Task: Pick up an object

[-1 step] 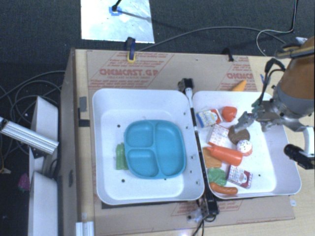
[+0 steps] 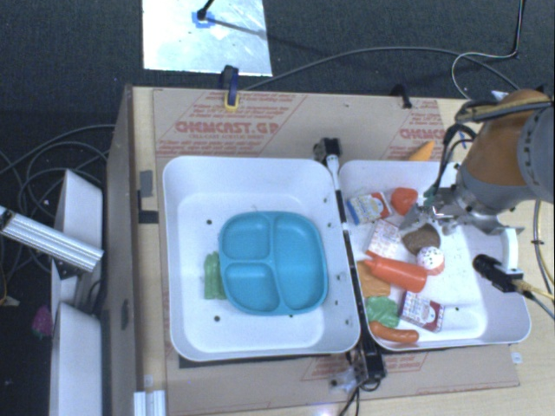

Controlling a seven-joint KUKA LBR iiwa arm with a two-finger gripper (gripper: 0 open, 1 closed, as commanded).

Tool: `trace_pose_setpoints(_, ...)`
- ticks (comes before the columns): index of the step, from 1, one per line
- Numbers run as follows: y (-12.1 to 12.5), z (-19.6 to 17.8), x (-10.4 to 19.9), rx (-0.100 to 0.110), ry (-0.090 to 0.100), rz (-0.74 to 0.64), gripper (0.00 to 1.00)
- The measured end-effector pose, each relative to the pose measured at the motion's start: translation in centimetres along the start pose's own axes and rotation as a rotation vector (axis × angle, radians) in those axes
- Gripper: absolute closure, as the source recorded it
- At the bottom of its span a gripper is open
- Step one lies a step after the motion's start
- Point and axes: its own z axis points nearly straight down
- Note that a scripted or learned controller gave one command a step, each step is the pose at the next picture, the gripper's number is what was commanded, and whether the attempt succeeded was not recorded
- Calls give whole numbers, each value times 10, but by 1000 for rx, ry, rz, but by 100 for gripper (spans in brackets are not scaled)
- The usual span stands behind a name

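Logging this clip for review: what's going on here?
A grey robot arm reaches in from the right, its gripper low over the right bin, near a brown object and a white speckled ball among small items, including an orange carrot-like toy. Nothing is visibly held. The left bin holds a blue divided plate and a green piece.

grey arm (image 2: pixel 507 159) low, from right

Bright overhead light, soft shadows (edges perhaps slightly blurred).
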Motion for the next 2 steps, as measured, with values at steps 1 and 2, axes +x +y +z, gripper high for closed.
trace_pose_setpoints(1, 53, 14, 35, -13, -3, -3, 0)
trace_pose_setpoints(2, 54, 2, 36, -14, -1, -4, 100)
